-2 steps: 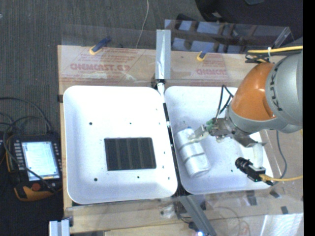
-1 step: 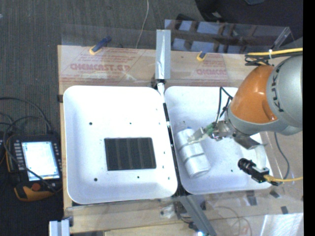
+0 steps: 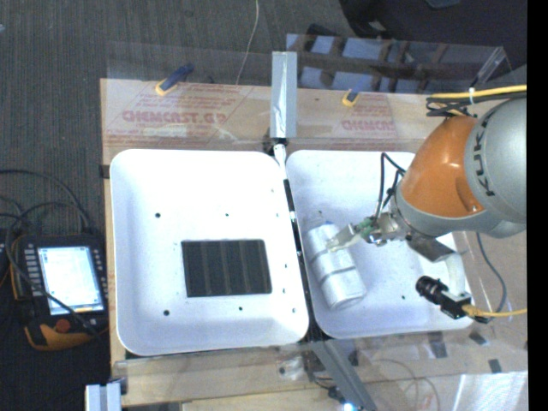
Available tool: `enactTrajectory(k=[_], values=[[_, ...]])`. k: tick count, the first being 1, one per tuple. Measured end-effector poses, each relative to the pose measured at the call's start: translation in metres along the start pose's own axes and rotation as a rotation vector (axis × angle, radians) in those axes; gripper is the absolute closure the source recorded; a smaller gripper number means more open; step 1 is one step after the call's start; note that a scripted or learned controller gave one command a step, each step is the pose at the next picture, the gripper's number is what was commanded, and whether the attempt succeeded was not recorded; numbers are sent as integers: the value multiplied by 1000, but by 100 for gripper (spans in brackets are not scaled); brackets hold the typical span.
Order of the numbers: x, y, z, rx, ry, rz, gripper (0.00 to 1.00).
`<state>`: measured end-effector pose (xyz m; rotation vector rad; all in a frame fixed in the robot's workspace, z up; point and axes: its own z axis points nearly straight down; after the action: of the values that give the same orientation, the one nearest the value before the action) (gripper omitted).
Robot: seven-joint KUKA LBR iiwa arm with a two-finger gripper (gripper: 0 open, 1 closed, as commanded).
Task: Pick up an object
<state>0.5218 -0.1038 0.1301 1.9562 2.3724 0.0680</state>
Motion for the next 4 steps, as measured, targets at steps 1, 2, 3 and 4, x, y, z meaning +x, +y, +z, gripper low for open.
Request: enactTrajectory(k=[1,2,3,4], values=[[0,0,0,-2,-1,-32,0],[-20,5,-37,71,33,-320,0],[-19,7,-47,69,33,-321,100],[-19,7,-46,70,33,-321,0]])
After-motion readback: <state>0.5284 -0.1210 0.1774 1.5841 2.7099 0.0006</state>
